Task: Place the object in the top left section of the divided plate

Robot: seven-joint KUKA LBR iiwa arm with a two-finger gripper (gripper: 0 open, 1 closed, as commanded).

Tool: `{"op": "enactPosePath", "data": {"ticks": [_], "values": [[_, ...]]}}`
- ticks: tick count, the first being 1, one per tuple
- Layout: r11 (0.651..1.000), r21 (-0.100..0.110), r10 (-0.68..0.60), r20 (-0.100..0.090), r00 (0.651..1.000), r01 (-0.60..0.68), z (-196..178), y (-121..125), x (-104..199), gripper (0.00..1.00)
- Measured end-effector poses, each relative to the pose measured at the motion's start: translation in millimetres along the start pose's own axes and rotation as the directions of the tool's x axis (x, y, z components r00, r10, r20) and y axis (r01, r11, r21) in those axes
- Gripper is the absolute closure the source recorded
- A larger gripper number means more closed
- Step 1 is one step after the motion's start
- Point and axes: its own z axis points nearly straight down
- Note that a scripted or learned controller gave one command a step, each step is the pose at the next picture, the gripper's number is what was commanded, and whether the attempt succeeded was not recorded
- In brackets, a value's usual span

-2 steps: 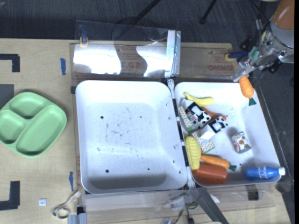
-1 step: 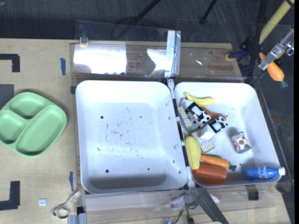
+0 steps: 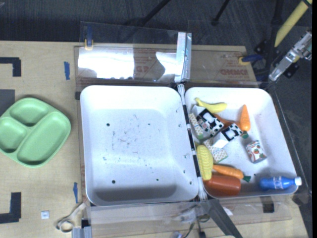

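Observation:
The green divided plate (image 3: 49, 156) lies on the wooden bench, left of both bins. It has a small section at its top left (image 3: 29, 110), another at its left and a large one at its right. The toy objects lie in the right bin (image 3: 277, 133): a banana (image 3: 210, 104), a carrot (image 3: 244, 117), black-and-white boxes (image 3: 210, 122), corn (image 3: 204, 160), a blue bottle (image 3: 277, 183). My gripper (image 3: 280, 71) hangs beyond the right bin's far right corner, well away from the plate, with nothing seen in it.
The left bin (image 3: 133, 133) lies between the plate and the objects. A clear plastic panel (image 3: 133, 58) stands behind the bins. Black stand legs and a yellow bar (image 3: 296, 11) cross the dark floor at the back. Scissors (image 3: 69, 221) lie at the bench's front edge.

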Motion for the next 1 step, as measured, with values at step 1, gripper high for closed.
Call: {"op": "enactPosePath", "data": {"ticks": [1], "values": [[1.000, 0.000, -0.021, -0.001, 1.000, 0.021, -64.2, -38.2, 23.5, 0.00]]}}
